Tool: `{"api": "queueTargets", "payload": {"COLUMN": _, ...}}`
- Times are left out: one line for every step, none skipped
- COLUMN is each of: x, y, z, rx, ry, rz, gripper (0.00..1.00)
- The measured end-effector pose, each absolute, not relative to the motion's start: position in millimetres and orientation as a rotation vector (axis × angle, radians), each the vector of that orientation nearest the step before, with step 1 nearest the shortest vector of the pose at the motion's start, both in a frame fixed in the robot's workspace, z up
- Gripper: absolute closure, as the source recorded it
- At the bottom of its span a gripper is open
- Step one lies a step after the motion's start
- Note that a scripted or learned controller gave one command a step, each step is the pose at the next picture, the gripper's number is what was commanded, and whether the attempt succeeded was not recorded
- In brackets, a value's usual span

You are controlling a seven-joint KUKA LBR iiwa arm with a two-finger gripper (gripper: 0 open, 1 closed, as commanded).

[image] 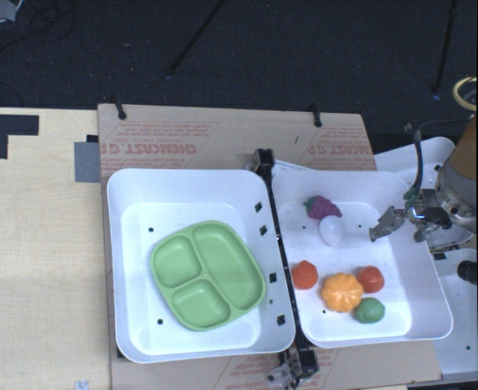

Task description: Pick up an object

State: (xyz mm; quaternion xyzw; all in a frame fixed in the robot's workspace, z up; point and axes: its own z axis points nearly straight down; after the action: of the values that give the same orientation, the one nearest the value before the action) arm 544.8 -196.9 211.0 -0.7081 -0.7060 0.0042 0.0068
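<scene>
Bench surface of pale wood (36, 242) carries a brown cardboard sheet (223, 140), and on that sheet sit two shallow white plastic bins side by side. The left bin (133, 193) holds a light green plastic plate with three compartments (207, 275), lying flat and turned at a slant, near the bin's middle. The right bin (422, 315) holds the small toy foods: a purple eggplant-like piece with a green stem (323, 207) toward the far side, a white egg-shaped piece (332, 231) just beside and touching it on the near side, a small red-orange round piece (305, 275) near the divider between the bins, an orange pumpkin-shaped piece (341, 292) in the near half, a red tomato-like piece (371, 279) touching the pumpkin's right side, and a green round piece (370, 310) just below the two of them. The grey arm's two-finger gripper (403, 224) hangs over the right edge of the right bin, to the right of the white egg and well apart from it; its dark fingers are spread apart with nothing between them, and none of the toy foods touches it.
</scene>
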Motion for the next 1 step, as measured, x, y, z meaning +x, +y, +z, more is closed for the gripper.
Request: {"api": "queueTargets", "payload": {"x": 547.6, "y": -196.6, "z": 218.9, "rx": -2.219, "ry": -2.22, "rz": 0.002, "gripper": 0.0}}
